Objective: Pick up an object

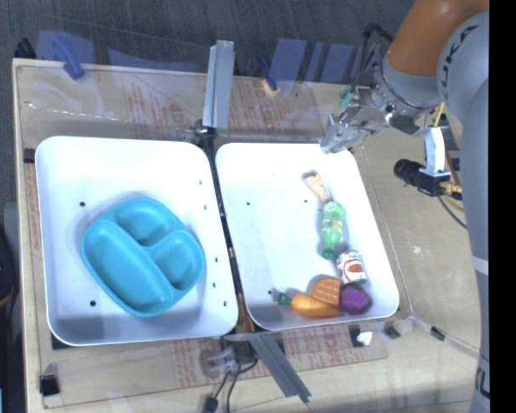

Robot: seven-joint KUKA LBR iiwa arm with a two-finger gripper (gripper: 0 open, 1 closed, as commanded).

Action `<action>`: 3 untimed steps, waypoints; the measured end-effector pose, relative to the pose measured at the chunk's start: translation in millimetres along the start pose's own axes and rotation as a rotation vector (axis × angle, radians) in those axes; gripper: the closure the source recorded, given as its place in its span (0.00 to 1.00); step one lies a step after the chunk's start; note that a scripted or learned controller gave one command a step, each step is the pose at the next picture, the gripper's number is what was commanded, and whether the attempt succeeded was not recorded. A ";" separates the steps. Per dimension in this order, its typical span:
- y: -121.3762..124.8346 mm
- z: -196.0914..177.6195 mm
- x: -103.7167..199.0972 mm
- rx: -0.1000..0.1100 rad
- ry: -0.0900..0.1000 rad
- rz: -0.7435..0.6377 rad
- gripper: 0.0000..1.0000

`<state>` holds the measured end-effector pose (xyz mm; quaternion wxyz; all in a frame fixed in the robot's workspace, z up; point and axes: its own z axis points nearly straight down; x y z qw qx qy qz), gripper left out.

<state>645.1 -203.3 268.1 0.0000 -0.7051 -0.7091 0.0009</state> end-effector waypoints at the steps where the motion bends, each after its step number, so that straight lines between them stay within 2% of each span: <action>1: 12.2 2.9 18.9 -0.002 0.000 -0.002 1.00; 2: -48.7 -25.3 51.6 0.000 0.002 -0.001 1.00; 3: -5.3 38.1 -7.0 0.002 0.000 0.000 1.00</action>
